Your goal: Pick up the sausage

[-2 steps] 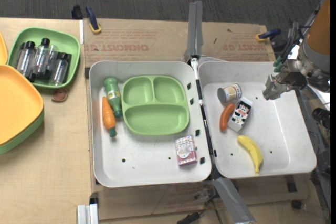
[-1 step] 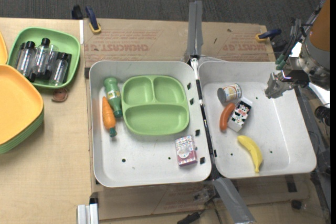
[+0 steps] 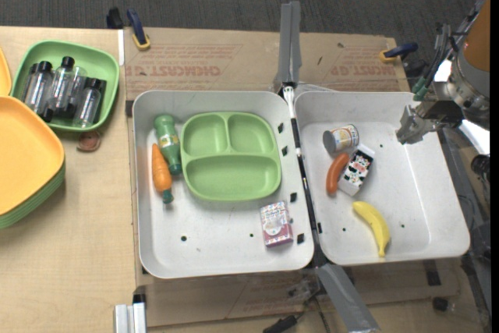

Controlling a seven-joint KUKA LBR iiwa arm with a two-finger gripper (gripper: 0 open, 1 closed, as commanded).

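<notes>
Sausage (image 3: 336, 172) lies in the right bin (image 3: 437, 238), toward its nine o'clock side, slanted, with a small printed carton (image 3: 356, 170) touching its three o'clock flank and a tin can (image 3: 341, 139) just beside its twelve o'clock end. A banana (image 3: 373, 225) rests near, at five o'clock. The gripper (image 3: 411, 129) hangs at the bin's two o'clock edge, well apart from it; whether it is open cannot be told. A good approach would probably straddle the sausage's free end, away from the carton.
</notes>
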